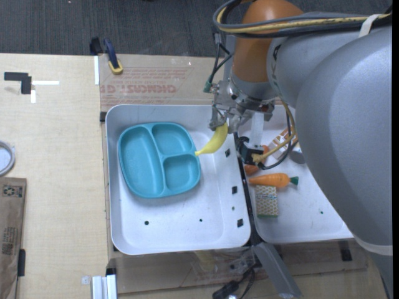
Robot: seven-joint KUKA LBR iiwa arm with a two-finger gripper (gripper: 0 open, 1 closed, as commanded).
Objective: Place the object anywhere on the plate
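Banana hangs just right of the plate
Gripper (222,124) clamped on banana (214,142); long axis slants down-left, tip touching plate (159,161) rim

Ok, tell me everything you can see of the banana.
The banana is yellow, curved and smooth, like a plastic toy. It hangs slanted, its upper end caught at the end effector, its lower tip pointing down-left toward the blue plate. That tip reaches the plate's right rim; whether it touches cannot be told. It sits over the left bin, near the divider between the bins.
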